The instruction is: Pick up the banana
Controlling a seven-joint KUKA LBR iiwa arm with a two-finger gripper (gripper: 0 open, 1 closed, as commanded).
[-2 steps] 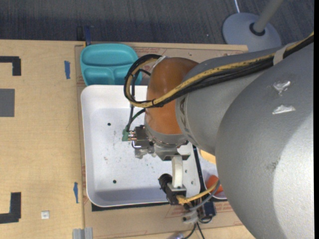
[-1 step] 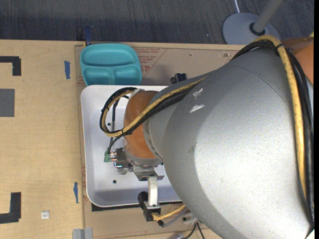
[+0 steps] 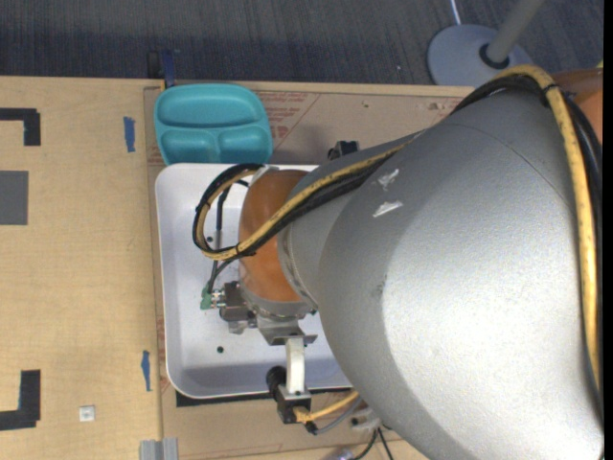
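Note:
My grey arm with its orange band (image 3: pixel 263 238) reaches in from the right and hangs low over the left white bin (image 3: pixel 182 257). The gripper (image 3: pixel 239 307) points down into the bin's middle, seen from above with the wrist covering it. The arm's bulk hides most of the bin floor and whatever lies under it. I cannot make out a banana on the bare white strip along the bin's left side.
A teal plastic tray (image 3: pixel 213 123) rests just beyond the bin's far edge. A tiny dark speck (image 3: pixel 220 350) lies on the bin floor near the front. Brown cardboard bench (image 3: pixel 77 257) stretches to the left, marked with black and blue tape.

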